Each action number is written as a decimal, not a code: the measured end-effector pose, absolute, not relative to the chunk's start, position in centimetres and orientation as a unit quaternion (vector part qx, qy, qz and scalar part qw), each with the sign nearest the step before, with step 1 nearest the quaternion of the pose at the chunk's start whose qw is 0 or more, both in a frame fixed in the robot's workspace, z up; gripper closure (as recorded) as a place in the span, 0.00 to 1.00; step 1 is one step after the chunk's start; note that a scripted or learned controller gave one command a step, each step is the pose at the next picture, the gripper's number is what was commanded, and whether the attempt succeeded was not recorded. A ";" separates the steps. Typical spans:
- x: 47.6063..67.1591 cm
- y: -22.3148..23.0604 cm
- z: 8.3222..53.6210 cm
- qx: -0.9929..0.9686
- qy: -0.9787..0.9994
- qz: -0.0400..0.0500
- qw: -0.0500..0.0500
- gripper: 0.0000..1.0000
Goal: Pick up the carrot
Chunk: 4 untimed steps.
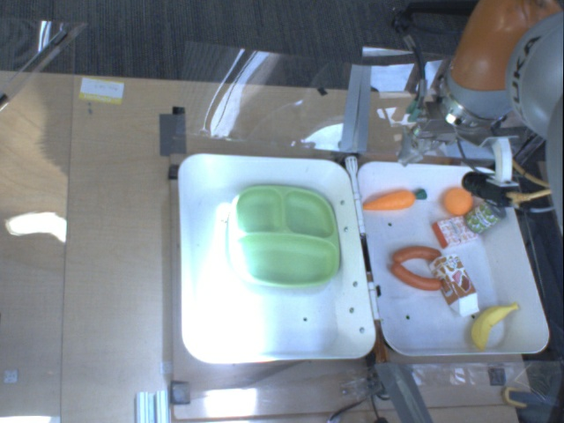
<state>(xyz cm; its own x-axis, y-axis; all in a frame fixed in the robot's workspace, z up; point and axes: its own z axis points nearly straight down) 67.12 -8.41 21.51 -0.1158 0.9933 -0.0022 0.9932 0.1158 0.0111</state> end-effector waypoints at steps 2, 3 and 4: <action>62.1 -15.0 8.7 0.578 0.816 0.002 0.004 0.00; 66.2 -14.1 8.6 0.583 0.812 -0.011 -0.012 0.00; 66.1 -14.6 9.5 0.583 0.812 -0.014 -0.008 1.00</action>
